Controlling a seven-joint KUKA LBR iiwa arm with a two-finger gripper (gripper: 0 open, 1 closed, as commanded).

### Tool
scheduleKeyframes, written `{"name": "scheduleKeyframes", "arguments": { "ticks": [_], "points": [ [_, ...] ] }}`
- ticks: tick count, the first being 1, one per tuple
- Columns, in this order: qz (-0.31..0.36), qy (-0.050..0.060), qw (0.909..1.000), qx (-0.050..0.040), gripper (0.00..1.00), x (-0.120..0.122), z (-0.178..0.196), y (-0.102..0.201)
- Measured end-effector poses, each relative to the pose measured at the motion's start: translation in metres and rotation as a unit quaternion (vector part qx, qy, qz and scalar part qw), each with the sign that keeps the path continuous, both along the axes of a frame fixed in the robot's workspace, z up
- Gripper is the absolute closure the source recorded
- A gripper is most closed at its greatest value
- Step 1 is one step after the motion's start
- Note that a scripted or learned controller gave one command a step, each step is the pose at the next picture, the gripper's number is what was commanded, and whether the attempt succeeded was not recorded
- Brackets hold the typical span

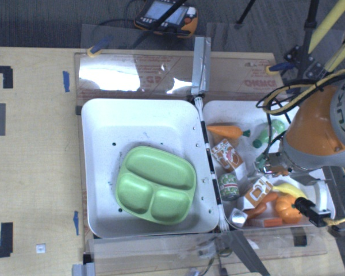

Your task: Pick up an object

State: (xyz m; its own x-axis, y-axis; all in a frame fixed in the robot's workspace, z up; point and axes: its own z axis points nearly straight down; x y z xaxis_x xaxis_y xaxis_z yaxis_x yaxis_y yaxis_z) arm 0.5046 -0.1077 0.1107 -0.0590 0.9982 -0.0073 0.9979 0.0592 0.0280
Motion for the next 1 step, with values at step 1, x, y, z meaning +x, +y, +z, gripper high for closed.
{"name": "scheduleKeyframes", "arguments": {
  "ticks": [1],
  "points": [
    [0.071,0.014,0.9974,0.0015,1.0,-0.0248,0.0781,0.0619]
  ]
}}
